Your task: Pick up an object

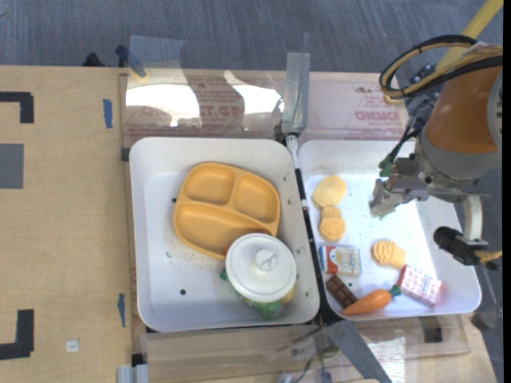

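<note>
Toy food, right bin: nothing picked yet

Right bin holds the small toys. Gripper hovers over bare floor, jaw state unreadable. Corn piece sits nearest with free space around it: centre above, descend straight, close across its narrow side.

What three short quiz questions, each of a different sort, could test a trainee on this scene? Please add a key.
1. True or false: the orange divided plate lies in the right bin.
2. Which item lies nearest the right bin's front edge? A) toy carrot B) white lidded container C) pale round piece
3. Fill in: the gripper is above the ___ bin.

Key: 1 false, it lies in the left bin. 2 A. 3 right.
</note>
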Motion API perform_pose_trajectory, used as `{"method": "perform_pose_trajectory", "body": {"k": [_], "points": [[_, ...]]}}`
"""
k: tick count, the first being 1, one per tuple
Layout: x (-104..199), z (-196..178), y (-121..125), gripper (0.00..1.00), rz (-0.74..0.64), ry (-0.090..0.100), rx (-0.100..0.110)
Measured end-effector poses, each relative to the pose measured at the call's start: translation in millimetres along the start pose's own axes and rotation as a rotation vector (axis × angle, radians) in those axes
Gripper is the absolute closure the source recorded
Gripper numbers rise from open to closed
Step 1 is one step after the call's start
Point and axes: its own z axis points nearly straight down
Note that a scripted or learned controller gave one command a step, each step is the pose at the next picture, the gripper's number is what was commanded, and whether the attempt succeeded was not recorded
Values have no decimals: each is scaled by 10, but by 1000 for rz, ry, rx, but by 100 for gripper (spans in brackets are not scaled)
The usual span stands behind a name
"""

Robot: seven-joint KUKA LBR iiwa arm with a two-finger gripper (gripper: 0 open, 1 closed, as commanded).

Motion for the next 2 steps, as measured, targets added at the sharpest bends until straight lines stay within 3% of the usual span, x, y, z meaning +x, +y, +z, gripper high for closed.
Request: {"method": "perform_pose_trajectory", "body": {"k": [1,2], "points": [[4,-16,7,0,-1,0,-3],[-327,1260,185,0,-12,-1,-12]]}}
